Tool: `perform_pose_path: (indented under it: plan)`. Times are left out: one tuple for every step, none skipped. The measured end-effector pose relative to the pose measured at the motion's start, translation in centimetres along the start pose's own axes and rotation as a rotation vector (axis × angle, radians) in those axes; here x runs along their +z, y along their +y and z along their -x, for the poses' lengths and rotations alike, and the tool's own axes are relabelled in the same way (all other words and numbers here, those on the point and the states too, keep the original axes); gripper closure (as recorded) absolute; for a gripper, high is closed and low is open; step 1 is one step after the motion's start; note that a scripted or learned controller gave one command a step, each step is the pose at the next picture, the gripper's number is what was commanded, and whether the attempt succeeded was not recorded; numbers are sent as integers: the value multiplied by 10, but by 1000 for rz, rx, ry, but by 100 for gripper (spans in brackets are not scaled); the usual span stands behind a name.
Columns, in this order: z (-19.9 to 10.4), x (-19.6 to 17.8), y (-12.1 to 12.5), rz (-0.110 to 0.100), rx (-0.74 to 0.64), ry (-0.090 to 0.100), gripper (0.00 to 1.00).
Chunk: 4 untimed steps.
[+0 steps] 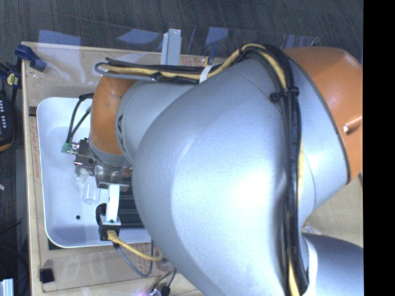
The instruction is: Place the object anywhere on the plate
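The arm (247, 177) was seen reaching in from the right edge of the worktop (68, 270), its grey bulk and orange band (108, 119) covering most of both bins. The tool (92, 177) was lowered over the left bin (52, 165), near the middle of its floor; whether the tool stood apart or together could not be told, since the wrist hid it from above. Neither the object nor the plate could be made out, as both were judged to lie under the arm. A small dark speck (78, 216) was noted on the bin floor toward the near edge. For the step in hand to be done well, the descent would best be kept vertical and slow, the bin wall avoided, and the grasp confirmed before any lift. The trailing yellow cable (139, 251) should be kept from snagging on the bin rim.
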State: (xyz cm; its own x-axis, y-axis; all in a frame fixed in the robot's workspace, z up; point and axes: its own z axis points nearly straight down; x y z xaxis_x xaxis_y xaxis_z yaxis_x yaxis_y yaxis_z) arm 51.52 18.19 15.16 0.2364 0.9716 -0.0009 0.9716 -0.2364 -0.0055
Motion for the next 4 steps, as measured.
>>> perform_pose_path:
  plan:
    - [80, -44, 14, 1, -496, -1, 100]
    - [-17, 60, 34, 3, -427, 0, 100]
    - [12, -29, 15, 4, -959, -3, 100]
    - [1, -33, 35, 5, -751, -2, 100]
